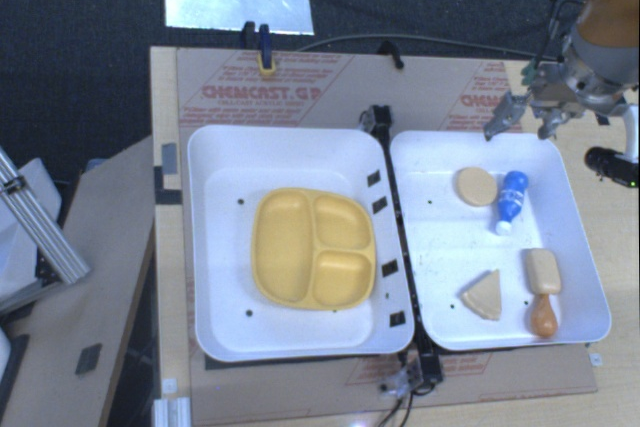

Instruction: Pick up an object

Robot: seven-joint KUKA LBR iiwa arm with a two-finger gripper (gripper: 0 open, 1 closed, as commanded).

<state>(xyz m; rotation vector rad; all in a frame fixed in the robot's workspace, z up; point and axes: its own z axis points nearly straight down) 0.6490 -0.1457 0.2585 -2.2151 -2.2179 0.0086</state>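
My pincer (527,117) hangs wide and empty over the far rim of the right bin (440,215), the approach step by my reckoning. Nearest below lie the disc (477,186) and, just beside it, the blue bottle (511,200). Next I must come nearer, centre over one, then descend.

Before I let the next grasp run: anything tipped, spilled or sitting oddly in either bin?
Only the blue bottle stands out: it lies on its side in the right bin, beside the round tan disc. No spill or damage shows. The yellow divided tray lies flat in the left bin. The gripper is above the right bin's far rim.
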